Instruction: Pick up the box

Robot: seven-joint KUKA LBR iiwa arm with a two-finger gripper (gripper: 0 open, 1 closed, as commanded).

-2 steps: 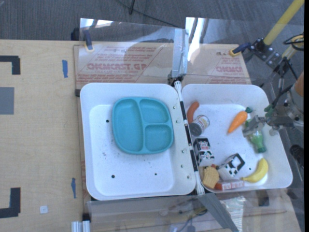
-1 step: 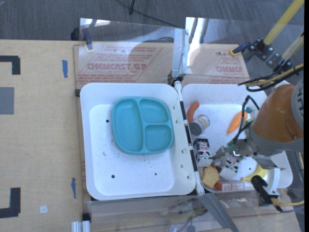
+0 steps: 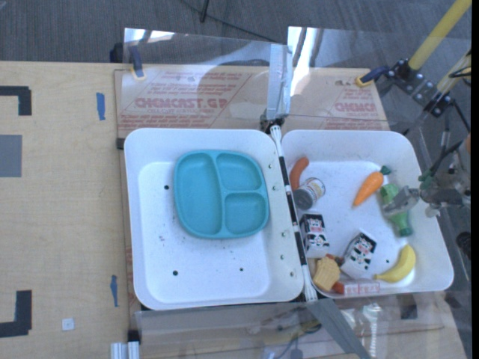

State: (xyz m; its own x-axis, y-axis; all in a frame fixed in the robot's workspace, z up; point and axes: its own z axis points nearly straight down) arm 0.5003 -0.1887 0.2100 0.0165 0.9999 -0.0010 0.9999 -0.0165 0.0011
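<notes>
On the worktop (image 3: 60, 200), two shallow white bins sit side by side. Left bin (image 3: 150, 275): one teal divided plate (image 3: 221, 193), three compartments, smooth moulded plastic, lying flat.

Right bin (image 3: 426, 170): the clutter. Two small cartons printed with a black-and-white cow pattern. First box (image 3: 315, 235) lies against the dividing wall at the bin's left edge. Second box (image 3: 361, 253) sits tilted nearer the middle, just beside a banana (image 3: 399, 265). Either could be the target; the task sentence does not say which.

Other items: an orange carrot (image 3: 367, 188), a reddish-orange oblong piece (image 3: 299, 172), a small metal can (image 3: 307, 193) on its side, a green bottle-shaped object (image 3: 394, 206), a tan wedge (image 3: 325, 273) touching the first box's lower end.

End effector (image 3: 426, 196) is at the bin's right side, near the green bottle. Cannot tell how it is set; nothing is seen held in it.

Handling judgement: the boxes look like light toy cartons, rigid enough to take a pinch, flat-faced, probably a little slick. Best hold is across the two narrow sides, mid-length. First box is awkward: the wall on one side and the wedge at its end leave little room for a finger. Second box has freer flanks, but the banana is close and its tilt calls for wrist alignment first. Being light, either may skid if nudged off-centre.
</notes>
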